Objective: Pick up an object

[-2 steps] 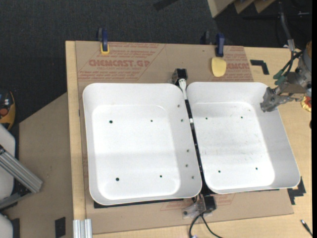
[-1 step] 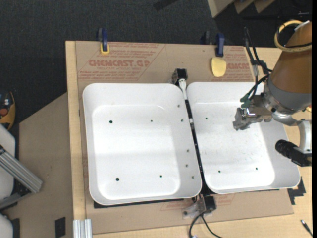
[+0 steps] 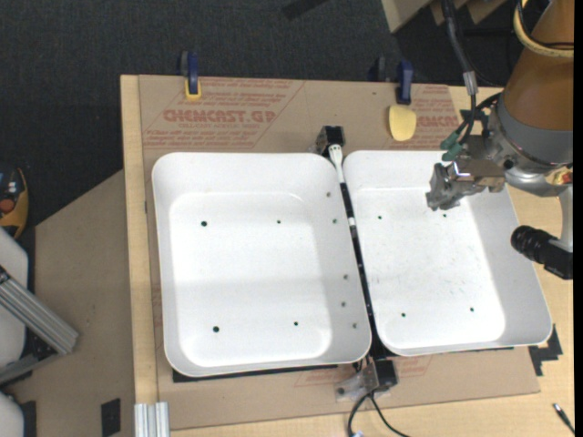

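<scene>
A small pale yellow object (image 3: 402, 122) lies on the brown board just behind the right white bin (image 3: 455, 330), outside its rim and below a blue clamp (image 3: 404, 80). My gripper (image 3: 444, 195) hangs over the back part of the right bin, a little to the right of the yellow object and nearer the camera. The grey arm with its orange band (image 3: 547, 53) comes in from the upper right. I see nothing between the gripper's tips from this angle.
The left white bin (image 3: 182, 335) sits beside the right one, with a black strip (image 3: 351, 235) along the seam between them. A second blue clamp (image 3: 190, 71) holds the board's back edge. Dark floor surrounds the bench.
</scene>
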